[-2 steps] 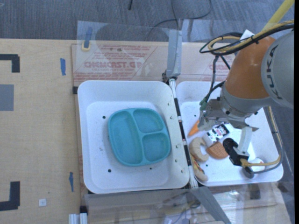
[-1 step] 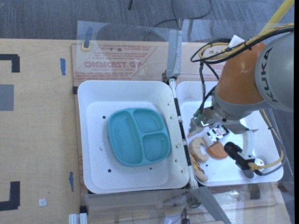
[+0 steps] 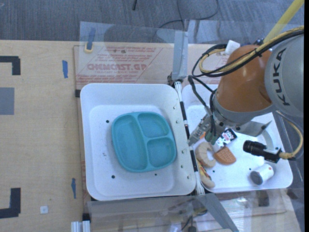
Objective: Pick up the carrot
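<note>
The carrot [image 3: 225, 156] is a short orange piece lying in the right bin [image 3: 241, 180], near its left side. My gripper [image 3: 206, 132] hangs low over that bin's left part, just above and to the left of the carrot, beneath the orange wrist band. I see nothing held in it. The arm's body hides much of the bin's far half.
A teal divided plate [image 3: 144, 141] lies in the left bin [image 3: 96, 105]. In the right bin, a tan curved food piece [image 3: 203, 154] sits next to the carrot, another tan piece [image 3: 208, 181] lies at the front left, and a grey-white cylinder [image 3: 261, 174] at the front right.
</note>
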Robot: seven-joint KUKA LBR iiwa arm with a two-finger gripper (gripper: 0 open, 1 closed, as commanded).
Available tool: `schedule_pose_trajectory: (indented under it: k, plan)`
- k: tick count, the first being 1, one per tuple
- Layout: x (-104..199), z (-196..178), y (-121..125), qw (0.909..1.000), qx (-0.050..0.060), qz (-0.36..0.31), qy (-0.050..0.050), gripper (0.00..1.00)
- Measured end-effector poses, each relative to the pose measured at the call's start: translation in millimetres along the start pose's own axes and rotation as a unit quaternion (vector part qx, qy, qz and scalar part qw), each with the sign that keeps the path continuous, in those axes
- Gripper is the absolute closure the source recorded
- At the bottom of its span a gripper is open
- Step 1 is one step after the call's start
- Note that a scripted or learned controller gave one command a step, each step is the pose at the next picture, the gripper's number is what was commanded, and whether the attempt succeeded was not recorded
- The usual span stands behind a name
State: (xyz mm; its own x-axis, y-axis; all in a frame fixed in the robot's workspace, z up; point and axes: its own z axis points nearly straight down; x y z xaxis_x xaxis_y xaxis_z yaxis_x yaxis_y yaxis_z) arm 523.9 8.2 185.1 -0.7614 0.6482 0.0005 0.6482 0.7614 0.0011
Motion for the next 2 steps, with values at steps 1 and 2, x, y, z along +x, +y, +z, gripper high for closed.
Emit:
schedule_pose_trajectory:
  k: [1, 2]
  plan:
    - [-2.8, -10.4, -0.9, 1.0, -0.002, 0.003, -0.002, 1.0]
    - [-78.3, -3.7, -14.2, 0.9988, -0.001, -0.048, -0.003, 1.0]
